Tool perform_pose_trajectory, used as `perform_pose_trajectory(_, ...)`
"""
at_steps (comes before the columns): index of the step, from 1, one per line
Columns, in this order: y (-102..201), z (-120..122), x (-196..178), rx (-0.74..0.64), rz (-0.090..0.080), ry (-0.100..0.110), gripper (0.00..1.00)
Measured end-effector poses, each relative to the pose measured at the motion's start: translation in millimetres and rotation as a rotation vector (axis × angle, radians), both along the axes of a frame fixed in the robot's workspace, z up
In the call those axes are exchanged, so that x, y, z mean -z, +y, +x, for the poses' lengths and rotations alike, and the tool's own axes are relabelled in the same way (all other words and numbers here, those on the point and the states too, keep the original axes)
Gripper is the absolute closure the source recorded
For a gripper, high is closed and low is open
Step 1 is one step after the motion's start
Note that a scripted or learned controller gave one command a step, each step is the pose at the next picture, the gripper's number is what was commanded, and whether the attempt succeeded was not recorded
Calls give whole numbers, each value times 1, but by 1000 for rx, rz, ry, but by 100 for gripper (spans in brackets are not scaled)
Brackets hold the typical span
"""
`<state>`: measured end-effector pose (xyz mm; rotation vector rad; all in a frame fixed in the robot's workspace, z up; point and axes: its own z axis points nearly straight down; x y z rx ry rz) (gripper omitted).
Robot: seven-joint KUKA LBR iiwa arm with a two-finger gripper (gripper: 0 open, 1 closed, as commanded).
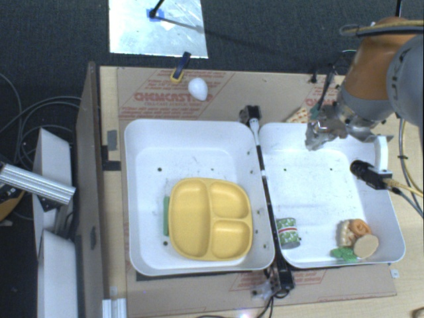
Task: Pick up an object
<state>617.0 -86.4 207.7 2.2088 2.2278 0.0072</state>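
My gripper (317, 136) hangs over the far left corner of the right bin (331, 177), with nothing visible under it but bare white floor. A small can (287, 232) with a green, white and red label lies at that bin's near left, against the divider. A cluster of toy food (356, 238), with tan and orange rounds and a green piece, sits in the near right corner. In the left bin (152, 158) rests a yellow divided plate (211, 218) with a green strip (165, 215) showing at its left edge.
A white egg-shaped ball (197, 88) and a small blue and yellow tool (179, 67) lie on the cardboard behind the left bin. A silver foil sheet (158, 18) lies on the dark floor farther back. Cables and metal bars stand at the left.
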Motion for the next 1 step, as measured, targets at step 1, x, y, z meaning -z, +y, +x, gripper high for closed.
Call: perform_pose_trajectory(1,0,1,-11,-4,0,-3,100)
